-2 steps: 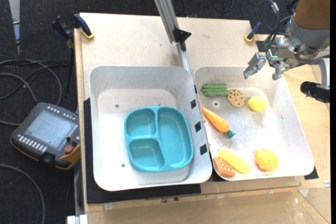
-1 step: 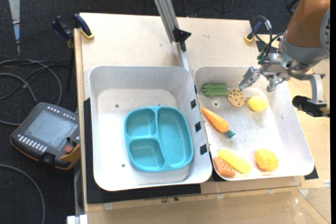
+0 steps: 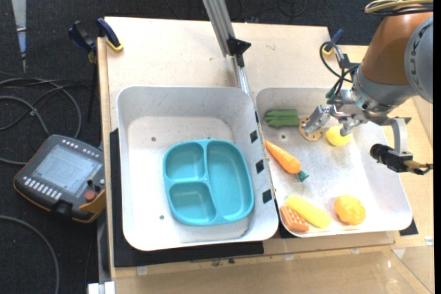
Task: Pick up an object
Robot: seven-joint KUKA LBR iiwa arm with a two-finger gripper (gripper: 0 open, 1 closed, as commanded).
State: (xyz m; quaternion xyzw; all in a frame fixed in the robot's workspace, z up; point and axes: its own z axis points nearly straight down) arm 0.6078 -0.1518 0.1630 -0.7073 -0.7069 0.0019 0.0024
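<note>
While our gripper (image 3: 329,122) hung low in the right bin (image 3: 386,200), we judged a clean pick needed it centred squarely over the small yellow piece (image 3: 337,136) beside it, then lowered straight. Whether it was open or closed, we could not tell, nor see anything held. Our arm (image 3: 393,58) reached in from the right, wrist angled down towards the bin's far end.

Turquoise tray (image 3: 207,182); white bins (image 3: 138,113); orange carrot (image 3: 284,158); green toy (image 3: 281,118); yellow pieces (image 3: 337,137); orange-banded grey arm (image 3: 396,55)
</note>
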